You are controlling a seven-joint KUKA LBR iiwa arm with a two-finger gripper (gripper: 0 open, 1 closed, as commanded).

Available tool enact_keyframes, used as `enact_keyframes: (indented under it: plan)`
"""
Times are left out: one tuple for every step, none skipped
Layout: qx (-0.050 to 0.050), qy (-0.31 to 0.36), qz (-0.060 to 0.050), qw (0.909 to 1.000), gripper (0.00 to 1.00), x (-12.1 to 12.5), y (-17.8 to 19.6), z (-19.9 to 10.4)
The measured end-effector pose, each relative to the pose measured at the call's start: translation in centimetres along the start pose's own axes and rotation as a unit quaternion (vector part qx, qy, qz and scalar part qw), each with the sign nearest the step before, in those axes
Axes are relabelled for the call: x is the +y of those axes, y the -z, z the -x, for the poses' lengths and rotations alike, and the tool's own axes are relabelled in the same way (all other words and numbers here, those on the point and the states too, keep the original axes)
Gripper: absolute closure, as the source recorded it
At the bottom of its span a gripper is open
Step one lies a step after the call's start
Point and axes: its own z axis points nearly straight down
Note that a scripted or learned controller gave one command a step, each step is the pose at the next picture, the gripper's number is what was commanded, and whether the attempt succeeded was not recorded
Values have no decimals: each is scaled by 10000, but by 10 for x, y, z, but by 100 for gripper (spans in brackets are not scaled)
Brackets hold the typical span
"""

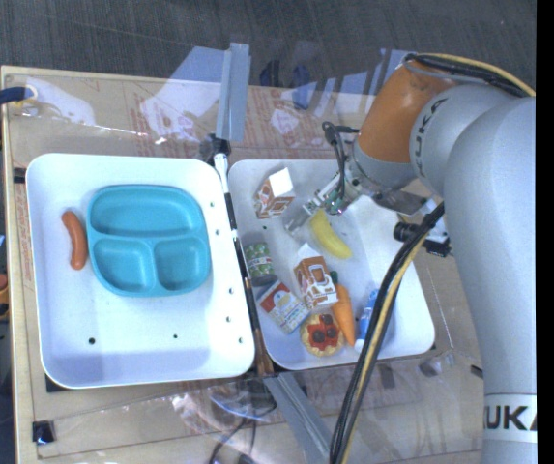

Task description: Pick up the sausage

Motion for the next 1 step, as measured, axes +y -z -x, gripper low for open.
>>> enact_keyframes:
  plan:
    - [0, 0, 0, 10000, 0, 0, 0, 0]
